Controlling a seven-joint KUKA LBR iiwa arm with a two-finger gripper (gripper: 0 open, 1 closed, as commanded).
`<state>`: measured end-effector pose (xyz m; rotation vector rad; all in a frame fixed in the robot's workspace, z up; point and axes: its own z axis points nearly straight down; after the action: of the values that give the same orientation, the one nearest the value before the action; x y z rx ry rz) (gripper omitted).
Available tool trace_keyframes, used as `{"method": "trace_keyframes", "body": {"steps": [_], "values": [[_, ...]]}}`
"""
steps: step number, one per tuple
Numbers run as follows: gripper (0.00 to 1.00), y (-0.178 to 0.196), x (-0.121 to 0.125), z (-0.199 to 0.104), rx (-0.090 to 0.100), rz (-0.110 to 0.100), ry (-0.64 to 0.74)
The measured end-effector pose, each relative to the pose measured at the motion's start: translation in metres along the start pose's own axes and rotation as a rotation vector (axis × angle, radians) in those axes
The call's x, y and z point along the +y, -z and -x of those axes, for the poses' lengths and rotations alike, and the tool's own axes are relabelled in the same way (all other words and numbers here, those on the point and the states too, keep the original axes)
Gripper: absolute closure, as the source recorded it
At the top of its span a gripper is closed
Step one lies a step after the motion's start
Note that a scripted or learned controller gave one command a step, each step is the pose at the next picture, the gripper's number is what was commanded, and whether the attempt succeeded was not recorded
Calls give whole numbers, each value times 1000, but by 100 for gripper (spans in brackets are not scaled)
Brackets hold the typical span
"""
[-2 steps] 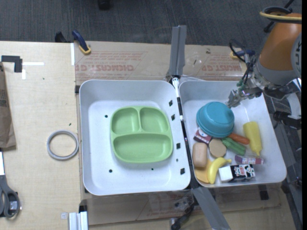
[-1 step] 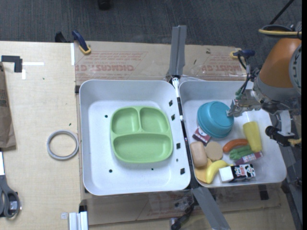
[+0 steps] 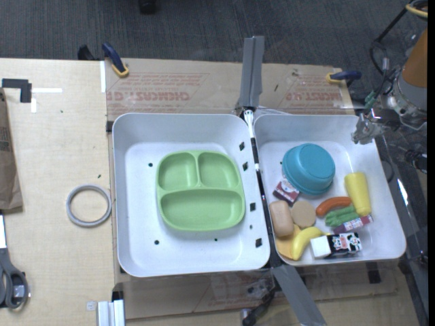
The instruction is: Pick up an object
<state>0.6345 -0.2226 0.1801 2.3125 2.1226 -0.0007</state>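
Glossy banana (image 3: 299,242) — curved, yellow — touching a boxy carton (image 3: 338,244).

Tray (image 3: 200,190) in left bin (image 3: 129,148); bowl (image 3: 309,168) in right bin (image 3: 387,243).

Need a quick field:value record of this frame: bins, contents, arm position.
left bin: holds a green divided plate, lying flat
right bin: holds a cluster of toy food and a bowl
bowl: blue bowl, upside down, toward the bin's back
front items: yellow banana, small black-and-white carton
right-side items: yellow corn cob, orange sausage, green vegetable piece
arm: gripper above the right bin's back right corner, holding nothing visible
bench: grey ring left of the bins
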Motion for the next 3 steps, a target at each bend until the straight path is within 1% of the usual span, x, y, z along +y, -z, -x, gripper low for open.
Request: {"method": "trace_keyframes", "body": {"steps": [1, 2, 3], "values": [[100, 8, 1, -1, -3, -2, 5], [0, 8, 1, -1, -3, -2, 5], [0, -56, -7, -51, -3, 30, 79]]}}
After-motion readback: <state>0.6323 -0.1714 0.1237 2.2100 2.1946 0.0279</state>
